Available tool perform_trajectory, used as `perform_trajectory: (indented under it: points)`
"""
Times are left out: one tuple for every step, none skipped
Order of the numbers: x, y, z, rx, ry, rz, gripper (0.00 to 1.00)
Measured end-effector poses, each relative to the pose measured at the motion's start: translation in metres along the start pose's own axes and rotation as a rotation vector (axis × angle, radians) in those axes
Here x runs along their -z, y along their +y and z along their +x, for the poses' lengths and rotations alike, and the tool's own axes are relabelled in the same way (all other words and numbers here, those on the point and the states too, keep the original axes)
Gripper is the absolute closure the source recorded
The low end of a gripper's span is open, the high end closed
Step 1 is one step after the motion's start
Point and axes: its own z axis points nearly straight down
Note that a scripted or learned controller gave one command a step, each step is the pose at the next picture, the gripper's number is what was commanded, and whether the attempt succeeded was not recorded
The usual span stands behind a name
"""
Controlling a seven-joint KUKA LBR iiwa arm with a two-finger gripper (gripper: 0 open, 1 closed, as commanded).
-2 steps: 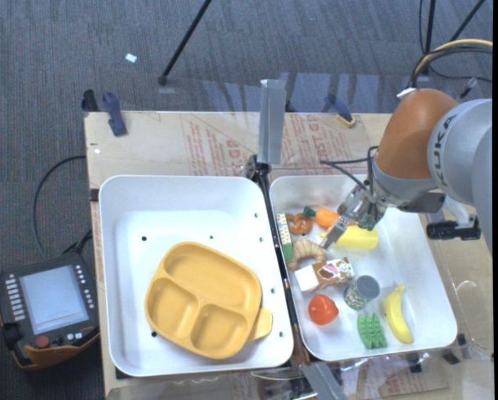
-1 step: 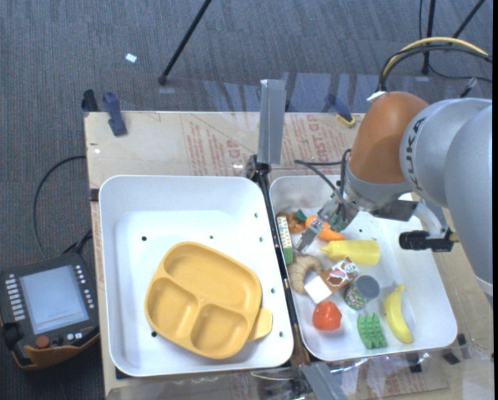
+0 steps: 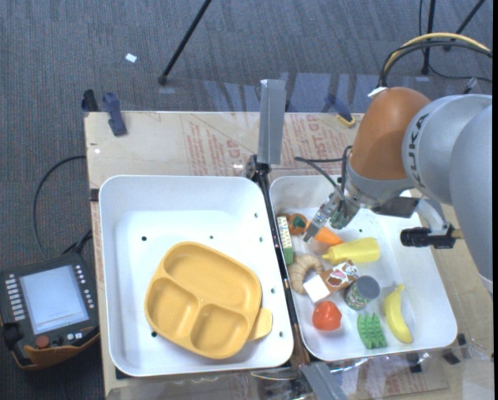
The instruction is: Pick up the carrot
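1. Carrot [image 3: 326, 238] in the right bin [image 3: 436, 294], upper-left part, lying aslant; long axis roughly from lower left to upper right, though the pointed end hard to tell with the upper part hidden.
2. Directly over its upper end, gripper [image 3: 332, 219], reaching in from the right; fingers touching or nearly touching the carrot, spread impossible to judge at this size.
3. Just right of the carrot, a yellow block [image 3: 354, 251] lying crosswise; below, a pastry [image 3: 303, 271], a white cube [image 3: 316, 287], a tin [image 3: 365, 292], a tomato [image 3: 327, 315], a green piece [image 3: 370, 330] and a banana [image 3: 397, 313].
4. Against the bin's left wall, a slim box [image 3: 284, 239] with a printed label, unreadable.
5. In the left bin [image 3: 123, 265], a yellow tray [image 3: 203, 299] with three compartments.
6. On the grey arm [image 3: 457, 157], part of the letters "KUKA"; red print on the board behind the bins, unreadable.
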Motion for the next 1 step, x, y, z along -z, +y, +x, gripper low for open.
perform_trajectory:
  points:
    - [0.0942, 0.0311, 0.0459, 0.144, -0.007, -0.006, 1.0]
